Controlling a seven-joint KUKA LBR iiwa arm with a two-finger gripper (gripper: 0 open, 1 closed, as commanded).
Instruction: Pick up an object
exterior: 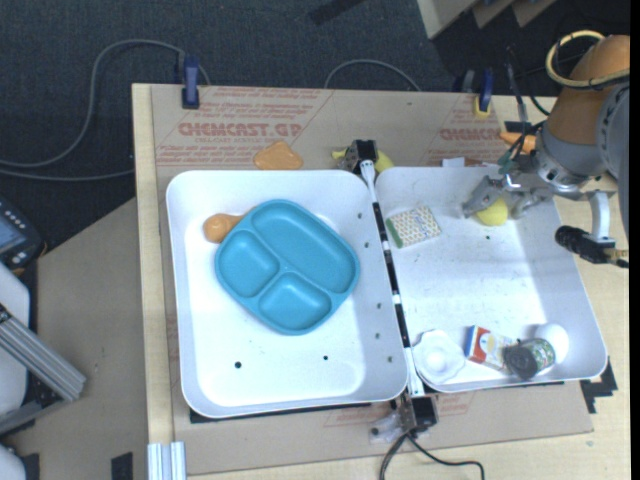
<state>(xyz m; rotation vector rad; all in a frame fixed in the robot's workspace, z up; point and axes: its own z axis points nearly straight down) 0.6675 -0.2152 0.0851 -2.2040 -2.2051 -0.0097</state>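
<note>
Near edge of the table point(150, 268): two shallow white bins lie side by side, the left bin point(200, 368) and the right bin point(570, 298), their inner rims touching along a black hinge-like strip.

Near corner of the right bin: a small cluster of objects. From left to right, a white round cap-like piece point(437, 353), a small red, white and blue carton point(482, 345), a dark greenish crumpled item point(528, 356), and a white rounded piece point(553, 340) just behind it. These lie close together, some touching.

Middle of the left bin: a blue divided plate point(287, 265) with three compartments, lying flat and turned at an angle. An orange rounded object point(217, 227) lies at its far left edge, partly hidden beneath the plate's rim.

Far left part of the right bin: a small flat checked packet point(413, 225), near the shared rim and apart from the other items.

Far right part of the right bin: a small yellow object point(492, 213). The tool point(497, 198) is lowered over it, with grey fingers point(474, 204) spread to either side of the object; it cannot be told whether the fingers press on it or merely straddle it. The grey arm, with its orange band point(580, 108), enters from the right.

Beyond the bins, on the brown printed board: an orange scrap point(278, 156) behind the left bin, and a black and yellow fitting point(362, 154) at the far end of the shared rim. Two blue clamps point(189, 83) grip the far edge of the board.
</note>
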